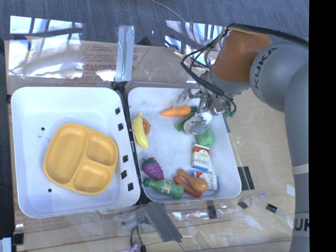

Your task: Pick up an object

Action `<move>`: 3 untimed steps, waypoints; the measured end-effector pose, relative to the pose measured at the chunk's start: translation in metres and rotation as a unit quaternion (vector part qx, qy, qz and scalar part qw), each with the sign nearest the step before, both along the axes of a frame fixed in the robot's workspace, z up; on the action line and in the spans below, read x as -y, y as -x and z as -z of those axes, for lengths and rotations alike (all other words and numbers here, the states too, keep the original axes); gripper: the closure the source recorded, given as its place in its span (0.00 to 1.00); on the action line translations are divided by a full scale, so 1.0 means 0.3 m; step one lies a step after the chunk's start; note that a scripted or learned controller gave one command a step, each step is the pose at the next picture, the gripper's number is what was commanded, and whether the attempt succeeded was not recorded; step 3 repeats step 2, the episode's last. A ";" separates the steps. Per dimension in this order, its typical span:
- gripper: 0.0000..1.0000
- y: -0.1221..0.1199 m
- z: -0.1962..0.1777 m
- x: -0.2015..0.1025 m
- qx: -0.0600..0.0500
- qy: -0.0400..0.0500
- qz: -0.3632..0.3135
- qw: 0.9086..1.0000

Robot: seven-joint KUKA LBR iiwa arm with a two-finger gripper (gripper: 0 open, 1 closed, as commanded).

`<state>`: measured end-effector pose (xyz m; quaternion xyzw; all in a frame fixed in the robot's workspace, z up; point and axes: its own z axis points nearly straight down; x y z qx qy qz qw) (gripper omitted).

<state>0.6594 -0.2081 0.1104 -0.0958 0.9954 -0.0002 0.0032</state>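
Note:
My gripper hangs over the upper right part of the right bin, just above a green leafy toy and another green piece. An orange carrot lies right beside it to the left. A yellow banana rests by the bin's left wall. Lower down lie purple grapes, a green bottle, a small carton and an orange hot-dog-like toy. I see nothing lifted between the fingers.
The left bin holds a yellow divided plate. A dark divider with clips runs between the bins. The arm's orange band and cables hang over the right bin's far corner.

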 end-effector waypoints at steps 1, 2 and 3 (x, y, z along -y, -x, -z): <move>0.00 0.004 0.059 -0.260 -0.003 -0.001 0.065 0.998; 0.00 0.020 -0.405 0.016 0.002 0.003 -0.044 0.999; 0.00 0.020 -0.405 0.016 0.002 0.003 -0.044 0.999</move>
